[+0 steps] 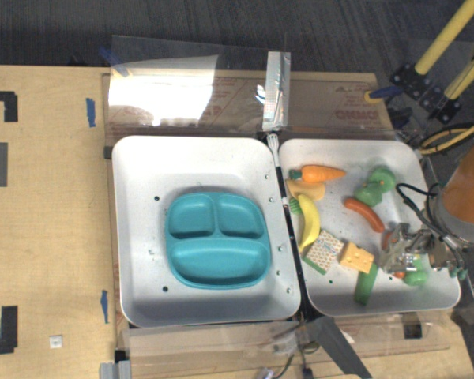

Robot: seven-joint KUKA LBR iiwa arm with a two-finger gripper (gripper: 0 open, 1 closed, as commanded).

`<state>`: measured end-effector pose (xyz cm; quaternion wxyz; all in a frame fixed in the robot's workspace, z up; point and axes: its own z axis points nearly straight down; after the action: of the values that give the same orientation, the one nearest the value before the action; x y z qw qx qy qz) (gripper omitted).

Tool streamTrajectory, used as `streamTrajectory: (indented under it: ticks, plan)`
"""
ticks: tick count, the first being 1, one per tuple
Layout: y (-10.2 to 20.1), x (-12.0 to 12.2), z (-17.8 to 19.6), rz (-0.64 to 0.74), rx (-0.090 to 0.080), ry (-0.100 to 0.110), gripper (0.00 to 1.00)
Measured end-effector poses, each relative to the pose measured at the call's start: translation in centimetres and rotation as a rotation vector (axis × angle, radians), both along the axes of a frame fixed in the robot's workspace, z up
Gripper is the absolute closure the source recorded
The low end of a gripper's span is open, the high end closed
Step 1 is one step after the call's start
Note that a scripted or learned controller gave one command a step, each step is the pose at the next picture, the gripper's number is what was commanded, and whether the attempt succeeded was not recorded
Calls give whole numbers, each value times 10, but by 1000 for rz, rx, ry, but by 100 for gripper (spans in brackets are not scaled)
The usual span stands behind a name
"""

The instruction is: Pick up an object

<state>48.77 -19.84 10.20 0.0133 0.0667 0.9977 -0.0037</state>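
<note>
The right bin (pixel 434 300) holds several toy foods: an orange carrot (pixel 320 174), a yellow banana (pixel 308 219), a red chili (pixel 365 212), a green pepper (pixel 377 185), a cheese wedge (pixel 357 257), a speckled cracker (pixel 325 251) and a green cucumber piece (pixel 366 286). My gripper (pixel 404 253) is low in the right bin's front right part, just right of the cheese. A small green piece (pixel 415 275) lies right beneath it, partly hidden by the gripper's body.
The left bin (pixel 134 212) holds a teal divided plate (pixel 217 238). A raised divider wall (pixel 288 235) runs between the bins. Clear plastic sheeting (pixel 189 93) stands behind them. Yellow rods (pixel 454 26) and cables are at the upper right.
</note>
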Motion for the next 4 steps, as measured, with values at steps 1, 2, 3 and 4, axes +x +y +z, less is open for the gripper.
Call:
streamTrajectory:
  ticks: [1, 2, 3, 4]
  plan:
    - [54, 60, 50, -51, 11, 16, 100]
    - [-27, 110, 192, -80, 4, 9, 100]
    - [28, 125, 186, 11, 9, 19, 100]
    - [82, 111, 3, 149, 12, 37, 100]
